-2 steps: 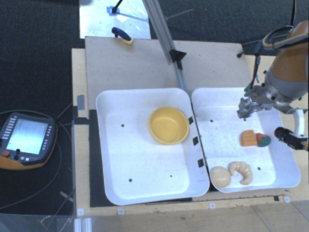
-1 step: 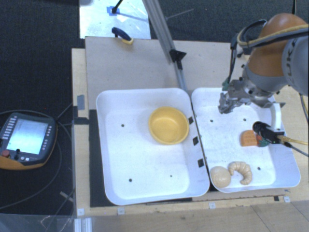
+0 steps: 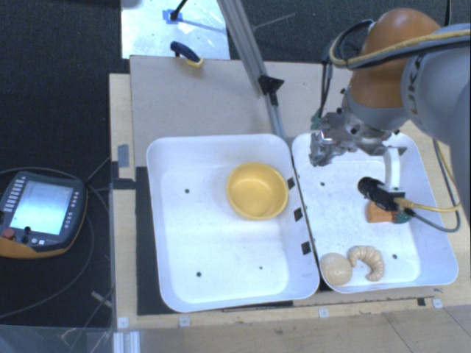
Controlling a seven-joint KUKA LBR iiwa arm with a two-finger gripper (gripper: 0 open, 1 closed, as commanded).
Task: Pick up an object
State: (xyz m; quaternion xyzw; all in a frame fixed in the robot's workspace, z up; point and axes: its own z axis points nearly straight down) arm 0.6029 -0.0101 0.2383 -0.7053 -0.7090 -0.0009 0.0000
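While gripper (image 3: 321,155) hangs over right bin's (image 3: 434,271) top-left corner w/ nothing seen in it, open or shut unclear, likely targets sit well apart at the near end: pale egg (image 3: 335,268) touching croissant (image 3: 368,260), prob. bunched against the wall.

Arm (image 3: 434,72): smooth grey casing, rounded orange band (image 3: 386,50) above the wrist. Yellow and black cables (image 3: 353,39) loop over the orange section. Wrist flange silver-grey metal. Pincer (image 3: 321,153): dark grey metal, compact, blocky.
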